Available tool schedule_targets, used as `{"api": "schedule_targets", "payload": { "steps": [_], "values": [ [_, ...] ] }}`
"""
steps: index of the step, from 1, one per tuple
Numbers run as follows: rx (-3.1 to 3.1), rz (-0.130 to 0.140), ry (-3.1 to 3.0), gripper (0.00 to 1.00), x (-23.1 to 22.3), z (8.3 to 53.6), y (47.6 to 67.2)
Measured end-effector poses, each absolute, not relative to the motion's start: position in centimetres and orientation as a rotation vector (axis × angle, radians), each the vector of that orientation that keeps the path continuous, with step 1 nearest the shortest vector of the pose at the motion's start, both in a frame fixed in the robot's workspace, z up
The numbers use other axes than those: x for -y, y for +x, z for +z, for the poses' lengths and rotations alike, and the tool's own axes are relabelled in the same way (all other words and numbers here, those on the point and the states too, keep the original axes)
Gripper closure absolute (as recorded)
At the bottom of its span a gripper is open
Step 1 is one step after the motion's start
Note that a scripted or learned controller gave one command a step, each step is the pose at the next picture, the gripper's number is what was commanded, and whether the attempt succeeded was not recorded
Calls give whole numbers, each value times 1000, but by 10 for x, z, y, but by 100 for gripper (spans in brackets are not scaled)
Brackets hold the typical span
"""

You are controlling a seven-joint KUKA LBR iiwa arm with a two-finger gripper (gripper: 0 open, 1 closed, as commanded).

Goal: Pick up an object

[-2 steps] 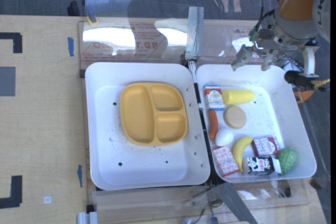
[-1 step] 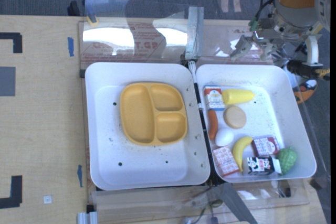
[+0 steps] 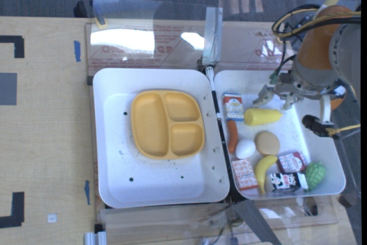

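Note:
My gripper [image 3: 274,99] hangs over the back part of the right bin [image 3: 338,172]. Its fingers [image 3: 262,95] are spread open and hold nothing. Just below them lies a yellow oblong piece [image 3: 262,117]. Nearby in the same bin lie an orange-and-white carton [image 3: 233,106], a red sausage [image 3: 232,135], a white egg [image 3: 245,148], a tan bread roll [image 3: 267,142], a banana [image 3: 262,172], a red box [image 3: 291,162], a cow-print carton [image 3: 285,182] and a green broccoli piece [image 3: 315,174].
The left bin [image 3: 109,140] holds a yellow divided plate [image 3: 167,123]. A clear plastic sheet [image 3: 149,37] stands behind both bins. Cables [image 3: 289,20] loop above the wrist. A flat orange packet [image 3: 243,174] lies at the right bin's front left.

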State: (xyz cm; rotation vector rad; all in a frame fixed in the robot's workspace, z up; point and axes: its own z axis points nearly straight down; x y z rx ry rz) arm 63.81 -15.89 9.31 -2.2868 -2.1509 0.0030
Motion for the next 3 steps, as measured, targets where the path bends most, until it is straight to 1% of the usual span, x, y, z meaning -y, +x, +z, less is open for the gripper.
{"api": "schedule_targets", "payload": {
  "steps": [1, 2, 3],
  "values": [
    [2258, -5, -2188, 0, 123, 87, 579],
    [2321, -9, -2129, 0, 101, 88, 535],
    [2528, -9, -1888, 0, 101, 88, 496]
  ]
}}
